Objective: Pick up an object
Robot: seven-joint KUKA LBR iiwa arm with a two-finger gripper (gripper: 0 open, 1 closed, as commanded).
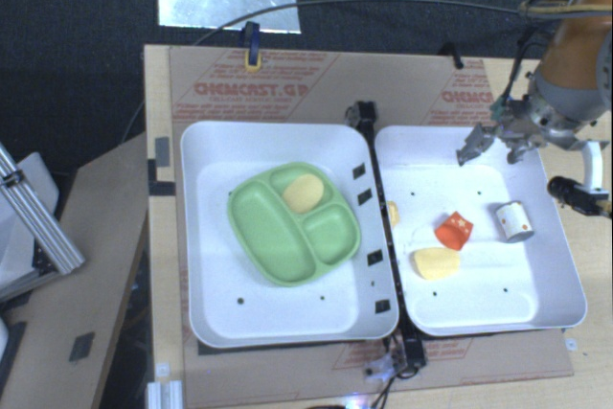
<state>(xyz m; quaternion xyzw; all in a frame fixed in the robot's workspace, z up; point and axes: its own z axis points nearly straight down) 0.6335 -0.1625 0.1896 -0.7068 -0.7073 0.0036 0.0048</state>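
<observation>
The right bin [536, 302] holds a red block [454, 230], a pale yellow lump [436, 262] just below it, and a small white-and-silver cylinder [514, 221] to their right. A small yellow piece [393, 213] lies against the bin's left wall. My gripper [493, 151] hangs over the bin's far right corner, above and behind these objects. It is open, its two dark fingers [471, 149] spread apart with nothing between them. In the left bin [220, 302] a yellow item [304, 193] rests in a green divided plate [278, 244].
The two bins sit side by side on a cardboard sheet [287, 86], joined by a black divider [378, 215]. A yellow-and-blue clamp [252, 45] stands at the cardboard's far edge. A cable [402, 0] arcs across the back. A metal rail [34, 215] lies at the left.
</observation>
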